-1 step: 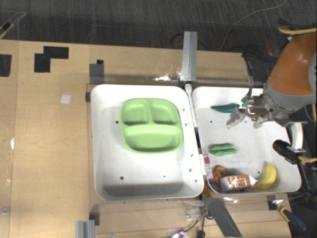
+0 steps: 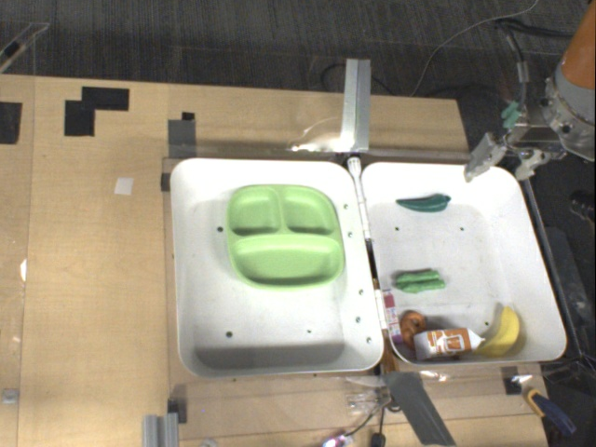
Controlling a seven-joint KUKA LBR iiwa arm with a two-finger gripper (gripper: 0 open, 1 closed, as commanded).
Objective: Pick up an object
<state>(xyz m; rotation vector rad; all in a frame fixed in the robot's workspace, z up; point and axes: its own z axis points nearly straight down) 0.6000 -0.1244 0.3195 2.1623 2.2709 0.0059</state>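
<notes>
1. Right now, you have the gripper [image 2: 504,154] hanging over the far right corner of the right bin [image 2: 531,231], just at its rim; the arm [image 2: 577,73] comes in from the right edge, its orange band near the top corner.
2. You can see two pale fingers [image 2: 481,157] pointing down and set apart from each other, with nothing between them.
3. Look in the right bin for your candidates: a dark green pepper-shaped piece [image 2: 424,203] lies near the far wall, nearest the gripper but clearly apart from it.
4. Nearer the middle of that bin you have a lighter green lumpy piece [image 2: 418,280], lying alone on the white floor.
5. Along the near wall you will find a cluster: a yellow banana [image 2: 502,331] at the right, a white carton with an orange label [image 2: 447,343] touching its left end, and a small brown object [image 2: 412,323] tucked against the carton's left side by the bin divider.
6. In the left bin [image 2: 200,277] you have a light green divided plate [image 2: 284,234], with two small compartments on the far side and one long one on the near side, sitting flat toward the far middle.
7. Both bins rest side by side on the wooden bench [image 2: 84,277], touching along their shared edge.
</notes>
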